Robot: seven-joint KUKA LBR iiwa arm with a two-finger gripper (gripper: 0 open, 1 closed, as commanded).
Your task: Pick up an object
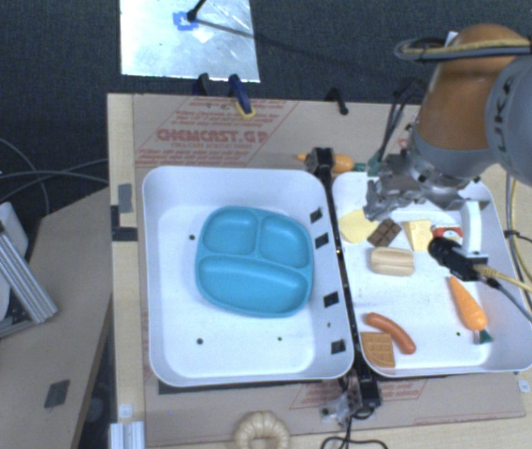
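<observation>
My gripper [389, 204] hangs low over the back of the right bin [513, 344], with the arm coming in from the upper right. Right below its tip lie a brown block [384, 233], a yellow cheese wedge [353, 224] to the left and a pale yellow piece [420, 235] to the right. A tan bread roll [392, 262] rests just in front of them. Further forward are an orange carrot [468, 304], a reddish sausage [390, 332] and a waffle square [378, 349]. The gripper body hides how it meets these things.
The left bin [167, 344] holds a blue divided plate [254, 258]. A white utensil [472, 224] lies by the right bin's far right wall. The wall between the bins [336, 269] carries black clips. A small orange thing [340, 164] sits behind the bins.
</observation>
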